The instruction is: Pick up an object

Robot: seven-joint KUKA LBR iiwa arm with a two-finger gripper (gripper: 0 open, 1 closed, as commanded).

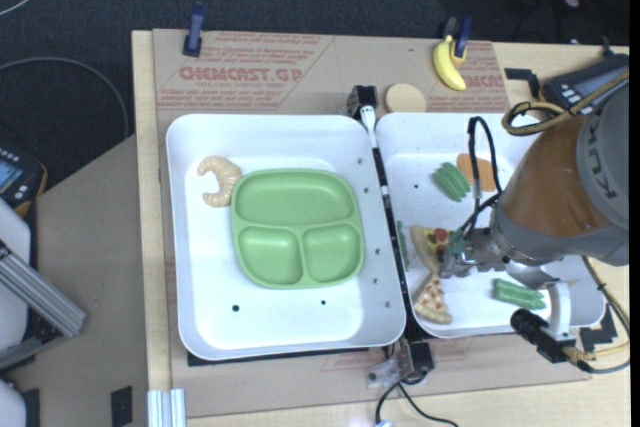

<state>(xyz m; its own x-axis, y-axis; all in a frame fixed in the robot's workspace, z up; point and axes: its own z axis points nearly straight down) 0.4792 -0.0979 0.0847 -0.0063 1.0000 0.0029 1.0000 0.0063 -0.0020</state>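
My gripper [452, 257] reaches down into the right bin [405, 140], low over its left half. It hangs over a pizza slice [431, 242] and partly covers it. A second pizza slice [432, 298] lies just below it near the bin's front. A green pod-shaped toy [451, 179] lies farther back, an orange piece [478, 170] sits beside it, and another green piece [518, 293] rests at the front right under the arm. The arm hides much of the bin's right side.
The left bin [190, 245] holds a green divided plate [297, 225] and a tan croissant [219, 179] at its back left. On the bench behind the bins lie a banana [447, 65] and a round tan disc [405, 98]. Cables loop around the arm.
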